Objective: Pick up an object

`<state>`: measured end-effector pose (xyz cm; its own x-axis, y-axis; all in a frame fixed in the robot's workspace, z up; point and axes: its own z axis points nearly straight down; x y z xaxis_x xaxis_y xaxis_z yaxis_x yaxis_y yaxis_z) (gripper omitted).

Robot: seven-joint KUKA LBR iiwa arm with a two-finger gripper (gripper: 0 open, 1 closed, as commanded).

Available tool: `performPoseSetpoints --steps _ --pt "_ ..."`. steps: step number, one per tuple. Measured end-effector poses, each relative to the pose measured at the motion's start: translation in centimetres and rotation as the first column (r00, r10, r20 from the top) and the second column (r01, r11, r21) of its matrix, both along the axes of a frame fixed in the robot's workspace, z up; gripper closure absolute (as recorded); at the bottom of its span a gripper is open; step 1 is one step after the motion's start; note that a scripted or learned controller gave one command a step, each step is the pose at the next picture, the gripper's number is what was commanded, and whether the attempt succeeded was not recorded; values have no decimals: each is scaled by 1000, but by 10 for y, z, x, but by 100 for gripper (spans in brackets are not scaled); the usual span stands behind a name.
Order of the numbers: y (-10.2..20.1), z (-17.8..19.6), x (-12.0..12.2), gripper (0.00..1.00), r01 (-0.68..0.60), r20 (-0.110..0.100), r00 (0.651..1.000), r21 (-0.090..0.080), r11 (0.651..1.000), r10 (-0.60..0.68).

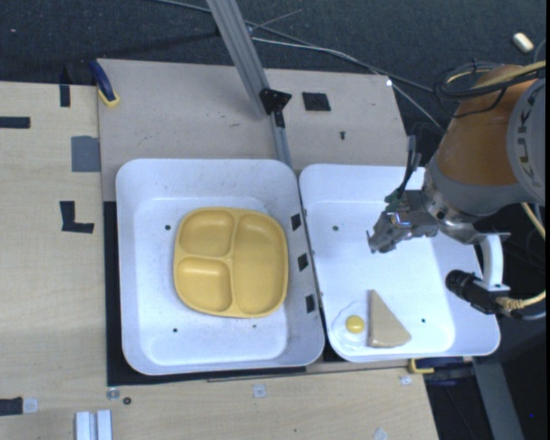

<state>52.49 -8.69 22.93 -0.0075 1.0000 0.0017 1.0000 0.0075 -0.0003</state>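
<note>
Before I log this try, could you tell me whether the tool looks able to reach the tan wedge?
Probably yes: the tool hangs in the right bin above the tan wedge, with bare floor between.

Grey arm (pixel 495 168) with broad orange band (pixel 481 140) above the wrist; dark metallic gripper (pixel 391 230) at nine o'clock; yellow and black cables (pixel 472 74) loop at twelve o'clock.

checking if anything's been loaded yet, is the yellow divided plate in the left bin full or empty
Empty. The yellow divided plate lies flat in the left bin, and all three of its compartments show bare yellow plastic with nothing in them.
</note>
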Motion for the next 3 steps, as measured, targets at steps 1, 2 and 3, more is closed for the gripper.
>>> performPoseSetpoints --steps 1,2,3 --pt "59 -7 -3 100 1 -2 1000 0 1000 -1" --pt "109 1 8 100 1 -1 1000 -1 1000 -1" --pt "171 -7 6 100 0 -2 1000 -1 1000 0"
